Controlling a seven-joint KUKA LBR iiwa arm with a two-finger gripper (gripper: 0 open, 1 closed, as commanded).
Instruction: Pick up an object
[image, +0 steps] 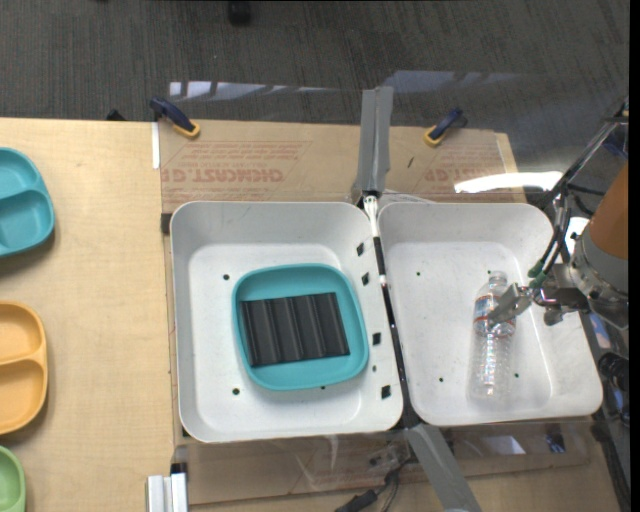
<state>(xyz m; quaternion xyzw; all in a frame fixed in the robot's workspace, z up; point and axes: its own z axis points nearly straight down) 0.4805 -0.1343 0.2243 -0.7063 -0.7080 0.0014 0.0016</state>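
The arm (600, 250) is reaching in low over the right bin (440, 400), its jaws (522, 300) sitting against the upper end of the clear plastic bottle (492, 335) lying there, though I cannot tell whether they are apart.

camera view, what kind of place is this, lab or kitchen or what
Most likely a robotics lab or test bench, not a kitchen. Two shallow white plastic bins sit side by side on brown cardboard held by clamps, and a grey robot arm's gripper reaches over a clear plastic bottle.
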